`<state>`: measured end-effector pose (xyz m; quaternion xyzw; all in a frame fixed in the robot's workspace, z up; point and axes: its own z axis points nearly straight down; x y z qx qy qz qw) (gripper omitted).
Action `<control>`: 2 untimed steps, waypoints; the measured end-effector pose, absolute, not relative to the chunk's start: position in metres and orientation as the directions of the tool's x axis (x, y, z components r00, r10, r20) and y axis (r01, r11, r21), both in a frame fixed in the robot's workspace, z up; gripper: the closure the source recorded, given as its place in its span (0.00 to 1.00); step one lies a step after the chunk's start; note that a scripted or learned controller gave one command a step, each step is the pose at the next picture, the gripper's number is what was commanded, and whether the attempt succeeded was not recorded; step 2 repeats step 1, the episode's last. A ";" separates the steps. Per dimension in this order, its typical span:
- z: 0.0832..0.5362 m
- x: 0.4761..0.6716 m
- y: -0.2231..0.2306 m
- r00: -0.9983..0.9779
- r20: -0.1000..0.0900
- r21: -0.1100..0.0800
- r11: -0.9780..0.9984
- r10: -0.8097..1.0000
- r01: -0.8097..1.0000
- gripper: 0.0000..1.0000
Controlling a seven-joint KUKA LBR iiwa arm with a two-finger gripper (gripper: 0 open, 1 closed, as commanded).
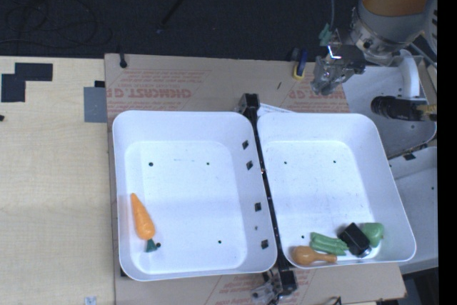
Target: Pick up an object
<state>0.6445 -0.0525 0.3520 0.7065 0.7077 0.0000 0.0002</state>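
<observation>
Cardboard covers the bench under two white bins, with dark floor and loose cables beyond. Left bin: a carrot near the front-left corner, its long axis running roughly front to back, green top toward the front. Right bin: a small cluster in the front-right corner, made up of a pear, a green pod, a black block and a green lump, all touching or nearly so.

The gripper hangs above the cardboard just behind the right bin's back rim, well apart from everything. Whether its jaws are open or shut I cannot tell (too small and cluttered at that spot); nothing shows between them.

By my judgement the cluster is the nearer target: it lies straight toward the front of the bin from the gripper. The carrot lies farther off, across the divider to the left, but stands alone and would be the cleaner grasp, taken across its narrow width.
</observation>
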 end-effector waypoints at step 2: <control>0.375 0.644 -0.121 0.005 -0.004 0.000 -0.005 1.000 1.000 1.00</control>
